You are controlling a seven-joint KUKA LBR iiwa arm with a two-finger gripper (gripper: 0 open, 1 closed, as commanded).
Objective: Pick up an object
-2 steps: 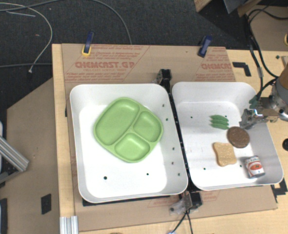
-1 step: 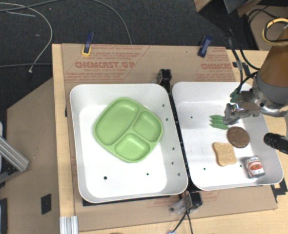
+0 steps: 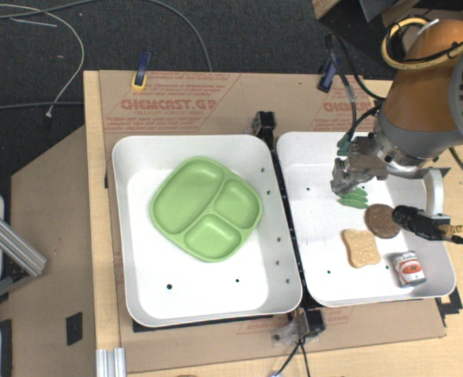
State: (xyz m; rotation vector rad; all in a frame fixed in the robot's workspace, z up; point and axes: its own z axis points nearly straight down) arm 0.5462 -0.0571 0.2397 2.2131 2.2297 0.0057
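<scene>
Dark carpet surrounds a brown cardboard-topped bench (image 3: 208,100) printed with red lettering, seen from above at a slant. Thin grey cables (image 3: 74,38) trail across the floor at the upper left, and a blue clamp (image 3: 142,67) grips the cardboard's far edge.

Two shallow white bins sit side by side on the bench. On the left, the left bin (image 3: 137,242) holds a light green divided plate (image 3: 207,208) with three compartments, lying flat near the middle.

Next comes the right bin (image 3: 314,242). Near its middle, a small green object (image 3: 355,199) lies on the floor of the bin. Just to its right rests a round brown disc (image 3: 381,221), and in front of that a tan piece shaped like a slice of toast (image 3: 362,249). A small red and white can (image 3: 409,269) lies on its side near the bin's right front corner.

From the right, the grey and orange arm (image 3: 428,93) reaches in over this bin. Its gripper (image 3: 349,181) is low, directly above the green object and apparently touching it. Whether the fingers are spread or closed, or have hold of anything, cannot be told from this angle.
</scene>
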